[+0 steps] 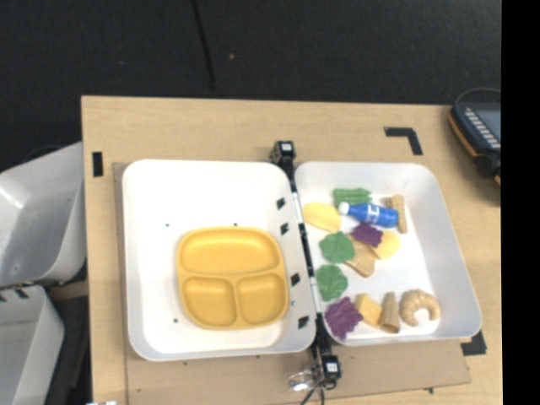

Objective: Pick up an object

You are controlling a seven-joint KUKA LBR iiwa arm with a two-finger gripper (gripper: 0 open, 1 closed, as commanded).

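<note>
You have two white bins side by side on the bench (253, 125). The left bin (152, 192) carries a yellow divided plate (231, 277), lying flat toward its front, three compartments up, nothing in them. It reads as the drop target, kept apart from the clutter.

All candidate objects sit in the right bin (443, 251), bunched against its left wall and front: a yellow lemon-like piece (321, 217), a blue bottle (371, 214) lying on its side, green leaf shapes (337, 247) and (332, 283), a purple cluster (342, 316), a croissant (419, 307) near the front right. Several touch or overlap, so a clean grasp is likelier on the outliers; the croissant stands most apart.

State of the hand: you cannot tell from this frame. Judged stage: pick not yet begun, every object resting in the bin.

A dark handheld device (477, 132) lies at the bench's far right.
</note>
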